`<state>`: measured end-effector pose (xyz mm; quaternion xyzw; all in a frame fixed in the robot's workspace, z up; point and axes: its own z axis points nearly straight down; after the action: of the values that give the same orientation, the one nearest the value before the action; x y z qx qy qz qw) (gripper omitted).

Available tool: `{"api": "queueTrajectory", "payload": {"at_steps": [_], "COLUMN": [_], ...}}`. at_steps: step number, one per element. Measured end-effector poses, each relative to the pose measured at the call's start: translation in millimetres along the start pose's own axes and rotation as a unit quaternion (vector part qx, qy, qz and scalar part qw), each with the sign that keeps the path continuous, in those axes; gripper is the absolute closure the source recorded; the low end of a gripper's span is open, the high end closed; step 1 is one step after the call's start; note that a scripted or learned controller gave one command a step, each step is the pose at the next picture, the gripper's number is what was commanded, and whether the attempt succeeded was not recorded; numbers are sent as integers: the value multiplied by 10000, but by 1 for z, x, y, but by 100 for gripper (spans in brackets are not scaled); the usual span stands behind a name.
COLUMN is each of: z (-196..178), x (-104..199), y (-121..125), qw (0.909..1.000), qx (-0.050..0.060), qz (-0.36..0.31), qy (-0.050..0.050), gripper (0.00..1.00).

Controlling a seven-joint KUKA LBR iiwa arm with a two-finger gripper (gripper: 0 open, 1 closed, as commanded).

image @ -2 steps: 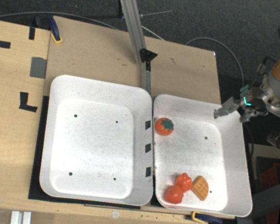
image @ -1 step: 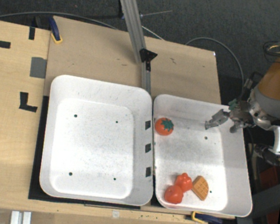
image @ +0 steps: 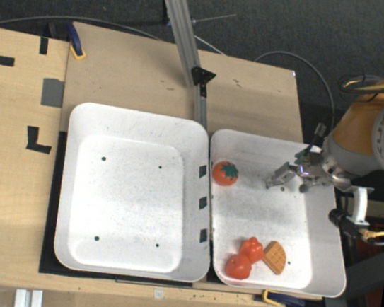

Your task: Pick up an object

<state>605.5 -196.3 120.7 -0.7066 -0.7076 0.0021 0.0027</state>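
One fixed camera above the bench

It looks down at a slant on the two shallow white plastic bins point(image: 133, 190), both fully in frame from moderate height; the grey, orange-banded arm point(image: 367, 132) enters right of them.

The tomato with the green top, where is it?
The tomato sits in the right bin, near its upper left corner, close to the wall shared with the left bin. The gripper is to its right, apart from it.

White, faintly speckled bins point(image: 139, 123); pale wood worktop point(image: 11, 122) with black tape marks; orange-red tomato point(image: 225, 173), green-topped; red pepper point(image: 244, 257); tan waffle-patterned biscuit point(image: 275, 257).
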Motion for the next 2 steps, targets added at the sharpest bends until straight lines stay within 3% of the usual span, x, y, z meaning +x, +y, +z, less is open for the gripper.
{"api": "queueTrajectory", "payload": {"at_steps": [1,2], "z": [34,22], "x": [1,1], "y": [0,0], "qw": [10000,10000], "qx": [-18,-22], "qz": [-3,-7], "qy": [-11,-10], "gripper": [0,100]}}
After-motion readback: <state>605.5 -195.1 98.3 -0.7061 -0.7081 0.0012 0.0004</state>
